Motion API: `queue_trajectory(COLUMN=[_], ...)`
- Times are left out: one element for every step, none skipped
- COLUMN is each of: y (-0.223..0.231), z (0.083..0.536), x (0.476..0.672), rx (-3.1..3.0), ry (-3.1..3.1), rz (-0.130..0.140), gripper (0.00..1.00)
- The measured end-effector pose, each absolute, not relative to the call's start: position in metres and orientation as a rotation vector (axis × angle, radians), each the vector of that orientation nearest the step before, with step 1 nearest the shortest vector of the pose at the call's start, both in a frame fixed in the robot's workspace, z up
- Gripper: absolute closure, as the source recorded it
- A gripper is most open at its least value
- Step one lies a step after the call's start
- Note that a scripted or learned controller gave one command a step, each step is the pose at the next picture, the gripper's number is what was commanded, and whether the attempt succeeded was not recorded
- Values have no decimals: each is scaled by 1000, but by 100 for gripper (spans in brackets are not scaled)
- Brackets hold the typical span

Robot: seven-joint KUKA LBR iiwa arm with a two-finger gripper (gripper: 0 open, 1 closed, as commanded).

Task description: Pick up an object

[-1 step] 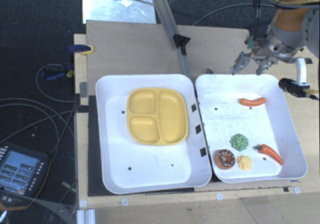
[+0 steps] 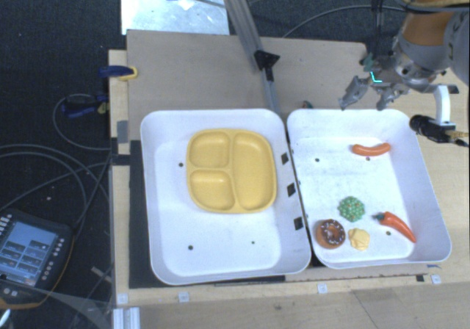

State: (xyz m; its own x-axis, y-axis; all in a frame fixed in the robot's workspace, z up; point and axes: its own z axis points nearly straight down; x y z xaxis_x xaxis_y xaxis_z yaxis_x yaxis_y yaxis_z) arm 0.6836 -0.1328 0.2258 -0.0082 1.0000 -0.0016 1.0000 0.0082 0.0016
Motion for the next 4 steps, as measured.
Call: queue_trajectory(y=[-136, -145, -147, -148], z=[177, 120, 93, 104], x=[693, 693, 692, 692], rx=[2213, 2221, 2222, 2219], ry=[2231, 2224, 2231, 2230], rz=[-3, -4, -15, -14], gripper=[0, 0, 0, 100])
